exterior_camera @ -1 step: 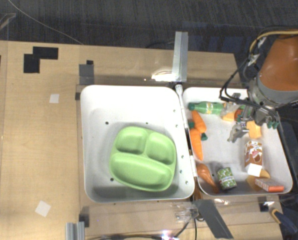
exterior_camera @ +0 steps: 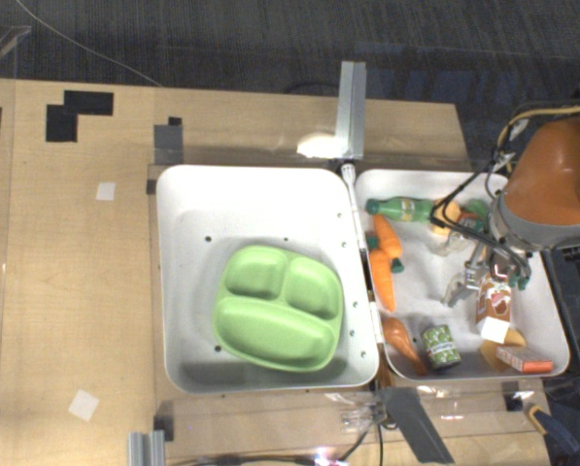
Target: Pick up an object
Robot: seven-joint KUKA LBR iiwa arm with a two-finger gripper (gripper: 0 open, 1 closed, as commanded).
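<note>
My gripper (exterior_camera: 486, 282) hangs low over the right bin (exterior_camera: 554, 330), under the arm's orange band (exterior_camera: 554, 184). Its fingers are spread open with nothing held between them. Just below it lies a brown packet (exterior_camera: 494, 305), partly covered by the gripper. A green bottle (exterior_camera: 406, 207) lies at the bin's far left, with two carrots (exterior_camera: 385, 260) below it along the left wall. A small green can (exterior_camera: 441, 347) and a brown roll-shaped item (exterior_camera: 402, 338) sit near the front wall. An orange and white box (exterior_camera: 511, 355) rests in the front right corner.
The left bin (exterior_camera: 185, 260) holds a green divided plate (exterior_camera: 278, 306). A metal post (exterior_camera: 352, 115) stands behind the wall between the bins. Cables run from the arm over the right bin's far edge. Bare white floor shows in the middle of the right bin.
</note>
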